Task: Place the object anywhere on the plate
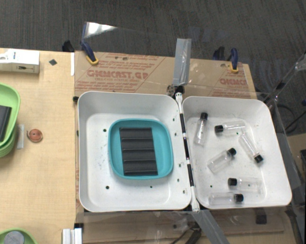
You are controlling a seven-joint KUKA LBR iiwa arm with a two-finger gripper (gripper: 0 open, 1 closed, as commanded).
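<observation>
You have six small clear plastic vials with black caps (222, 159) lying scattered on their sides in the right shallow white bin (272, 148). The square teal plate (140, 148), carrying a black ribbed insert (138, 151), sits in the left white bin (91, 157). Both bins rest on brown cardboard (124, 73) over the pale wooden desk (35, 190), with dark carpet (146, 18) beyond.

Setting: robotics lab bench | evidence: two white bins (90, 192) clamped to a plywood bench (35, 190) | clear black-capped vials (228, 128) scattered in right bin | teal plate (114, 142) in left bin | acrylic sheet (159, 74) behind, orange-tipped clamps (88, 54) | dark carpet (147, 13)
</observation>
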